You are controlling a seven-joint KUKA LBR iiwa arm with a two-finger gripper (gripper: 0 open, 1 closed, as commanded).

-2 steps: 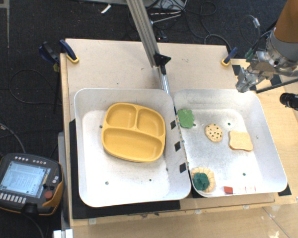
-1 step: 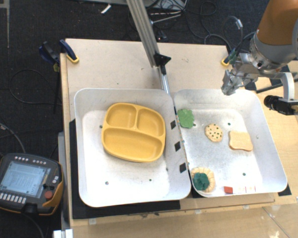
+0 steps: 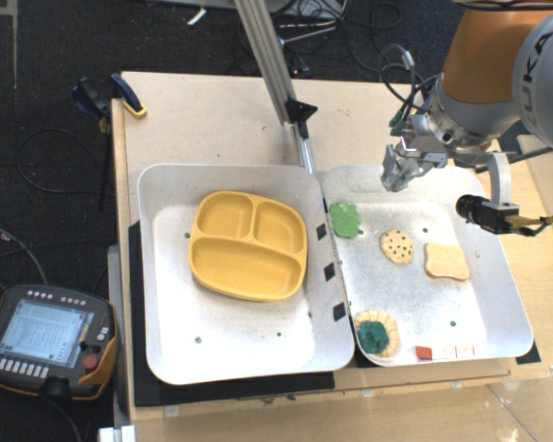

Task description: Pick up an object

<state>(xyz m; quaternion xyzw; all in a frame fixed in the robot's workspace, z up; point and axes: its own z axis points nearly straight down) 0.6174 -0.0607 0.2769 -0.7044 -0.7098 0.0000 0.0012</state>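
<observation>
In the right bin (image 3: 498, 330) lie a green leafy piece (image 3: 345, 219), a round cookie with dark chips (image 3: 397, 246), a slice of toast (image 3: 446, 262), a green-and-yellow piece (image 3: 376, 333) and a small red block (image 3: 425, 352). My gripper (image 3: 398, 175) hangs over the far edge of that bin, above and behind the cookie, with nothing between its fingers that I can see. The left bin (image 3: 166, 339) bears a yellow divided plate (image 3: 249, 245).
A metal pole (image 3: 272, 53) slants across the bench down to the seam between the bins. A blue and yellow clamp (image 3: 120, 95) sits at the bench's far left corner. A teach pendant (image 3: 41, 334) lies off the bench at lower left. A black camera (image 3: 484, 212) juts from the arm.
</observation>
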